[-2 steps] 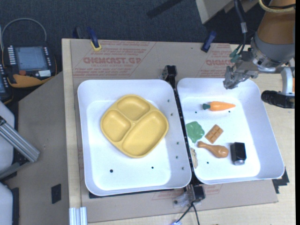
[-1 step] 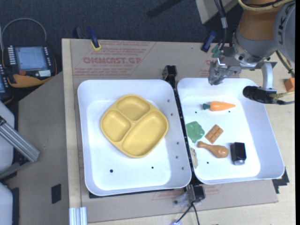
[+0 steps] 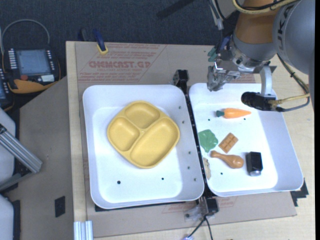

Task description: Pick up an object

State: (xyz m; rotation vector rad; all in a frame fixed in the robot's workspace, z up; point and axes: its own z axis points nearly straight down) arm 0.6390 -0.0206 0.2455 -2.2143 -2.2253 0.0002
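Nothing picked yet: gripper (image 3: 216, 84) hangs at right bin's (image 3: 290, 149) upper-left corner, finger state can't tell, carrot (image 3: 234, 113) and other items untouched.

Right bin (image 3: 280, 149) toys clustered centre; far corner & right side free.
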